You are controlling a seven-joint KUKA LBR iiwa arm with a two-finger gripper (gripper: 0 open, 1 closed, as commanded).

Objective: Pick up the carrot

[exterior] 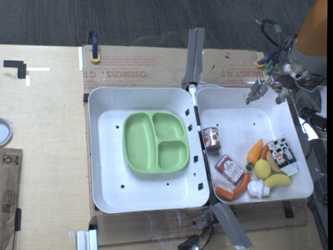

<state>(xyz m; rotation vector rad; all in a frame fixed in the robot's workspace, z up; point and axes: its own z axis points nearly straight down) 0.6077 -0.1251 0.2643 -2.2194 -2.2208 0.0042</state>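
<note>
The carrot (254, 151) is a small orange cone with a green end, lying tilted in the right bin (234, 108) among other toy foods at the bin's lower right. My gripper (267, 95) hangs over the far right corner of that bin, well above and behind the carrot. Its two fingers stand apart, open, with nothing between them. The orange-banded arm comes in from the upper right.
Close around the carrot lie a lemon (262, 168), a banana (277, 180), a cow-patterned box (282, 153), a red-white packet (229, 168), an orange sausage (235, 189) and a white piece (258, 189). A small can (210, 138) stands by the divider. A green divided plate (156, 142) sits in the left bin.
</note>
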